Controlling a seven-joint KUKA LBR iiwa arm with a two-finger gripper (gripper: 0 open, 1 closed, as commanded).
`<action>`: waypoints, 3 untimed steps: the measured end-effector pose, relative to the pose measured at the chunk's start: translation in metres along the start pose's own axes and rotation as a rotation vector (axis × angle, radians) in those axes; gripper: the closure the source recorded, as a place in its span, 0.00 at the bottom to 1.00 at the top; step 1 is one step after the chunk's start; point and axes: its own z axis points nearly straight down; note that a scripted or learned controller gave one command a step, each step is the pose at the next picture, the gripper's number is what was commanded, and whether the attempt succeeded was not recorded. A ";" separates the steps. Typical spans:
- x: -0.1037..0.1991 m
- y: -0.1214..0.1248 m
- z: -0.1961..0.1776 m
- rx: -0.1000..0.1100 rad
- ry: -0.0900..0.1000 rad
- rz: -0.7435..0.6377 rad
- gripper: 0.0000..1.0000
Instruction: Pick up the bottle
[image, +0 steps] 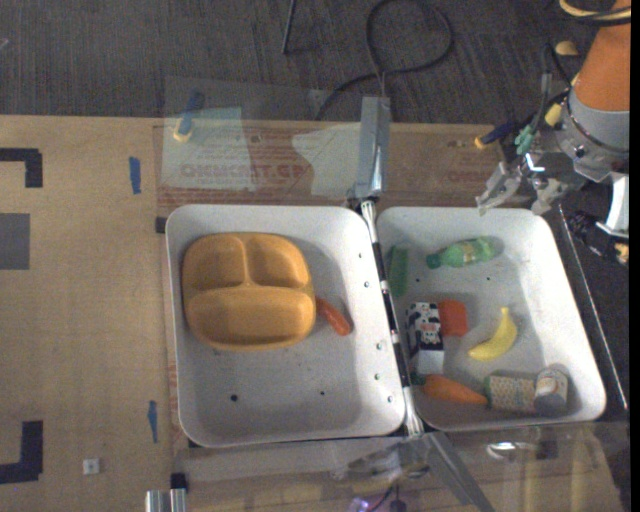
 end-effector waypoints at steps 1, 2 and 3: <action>0.024 0.025 0.151 -0.017 -0.004 -0.140 0.00; -0.023 0.028 0.190 -0.012 -0.003 -0.143 0.00; -0.045 0.028 0.140 -0.004 -0.002 0.067 0.00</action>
